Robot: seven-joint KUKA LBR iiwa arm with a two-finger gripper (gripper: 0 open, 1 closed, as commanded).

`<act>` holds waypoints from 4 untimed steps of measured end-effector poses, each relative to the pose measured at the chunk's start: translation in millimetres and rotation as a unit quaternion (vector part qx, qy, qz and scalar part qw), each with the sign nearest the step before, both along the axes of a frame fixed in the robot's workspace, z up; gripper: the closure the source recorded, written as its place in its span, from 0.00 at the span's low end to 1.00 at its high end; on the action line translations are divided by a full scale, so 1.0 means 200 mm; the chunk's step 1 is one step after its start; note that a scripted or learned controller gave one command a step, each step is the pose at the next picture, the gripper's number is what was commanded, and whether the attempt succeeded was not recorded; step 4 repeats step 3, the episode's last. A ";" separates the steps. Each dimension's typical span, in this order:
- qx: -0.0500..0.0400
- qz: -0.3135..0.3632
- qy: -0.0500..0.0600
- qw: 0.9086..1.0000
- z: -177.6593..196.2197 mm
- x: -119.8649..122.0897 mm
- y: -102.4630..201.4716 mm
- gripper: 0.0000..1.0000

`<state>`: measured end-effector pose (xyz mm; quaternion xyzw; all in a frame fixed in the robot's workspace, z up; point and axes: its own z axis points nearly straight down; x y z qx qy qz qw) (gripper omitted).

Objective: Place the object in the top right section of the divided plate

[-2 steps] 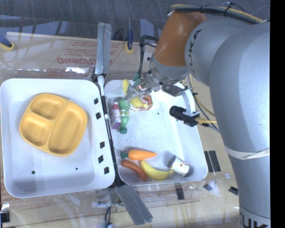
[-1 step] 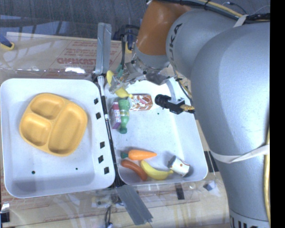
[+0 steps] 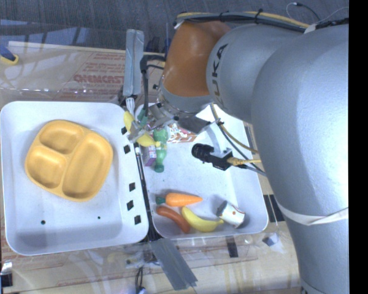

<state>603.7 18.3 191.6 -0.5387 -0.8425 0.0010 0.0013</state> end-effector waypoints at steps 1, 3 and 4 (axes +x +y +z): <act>0.000 0.029 -0.001 1.000 0.00 0.13 0.30 1.00; 0.000 0.239 0.000 0.971 -0.08 -0.15 0.52 1.00; 0.000 0.239 0.000 0.971 -0.08 -0.15 0.52 1.00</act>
